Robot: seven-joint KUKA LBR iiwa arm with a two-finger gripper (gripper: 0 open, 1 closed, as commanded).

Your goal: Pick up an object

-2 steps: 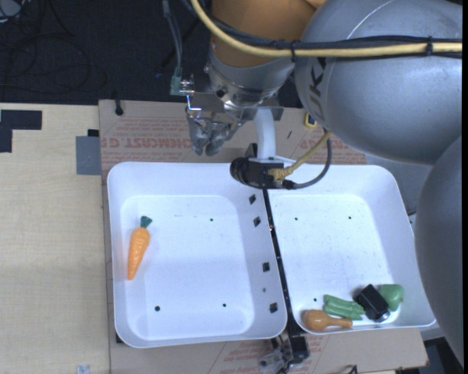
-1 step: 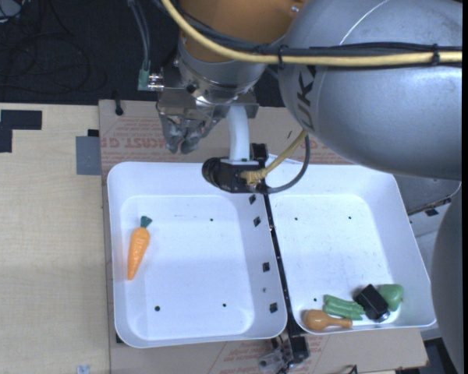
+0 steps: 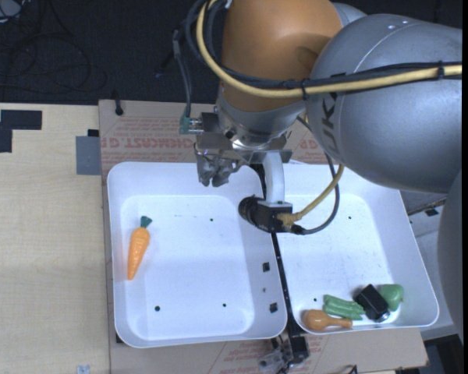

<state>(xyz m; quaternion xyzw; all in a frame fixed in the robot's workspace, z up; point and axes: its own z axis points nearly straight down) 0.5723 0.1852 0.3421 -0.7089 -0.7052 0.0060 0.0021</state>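
Pale wooden desk carries two white bins. Left bin holds a toy carrot, long axis near upright, green top pointing away toward the far rim. Above that rim hangs the hand, pinching nothing; whether it is spread I cannot tell. Right bin holds green vegetables.

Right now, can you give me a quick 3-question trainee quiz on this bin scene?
1. True or false: the toy carrot lies in the left bin.
2. Which bin holds the black block? A) left B) right
3. Fill in: the gripper hangs over the ____ edge of the left bin.

Key: 1 true. 2 B, the right bin, beside the green bean pod and orange gourd. 3 far.
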